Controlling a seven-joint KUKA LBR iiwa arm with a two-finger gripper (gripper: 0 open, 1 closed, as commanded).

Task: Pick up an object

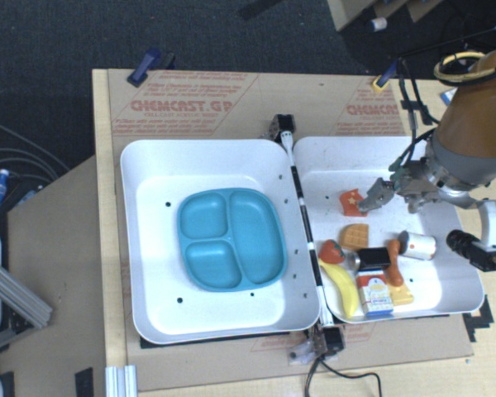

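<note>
My gripper point(379, 195) hangs over the upper middle of the right bin point(446, 300), reaching in from the right. Just left of it lies a small red-orange piece point(350, 201); nothing shows held in the gripper. Below that sit a tan waffle-like piece point(355, 236), a red tomato-like ball point(331, 252) and a yellow banana point(344, 288). A black block point(371, 259), a small printed box point(379, 298) and a white cylinder point(420, 245) lie near them.
The left bin point(149, 180) holds a blue divided plate point(231, 238). A black rail point(302, 213) runs between the two bins. Cables and the arm's body point(471, 131) crowd the upper right. Cardboard point(182, 106) lies under both bins.
</note>
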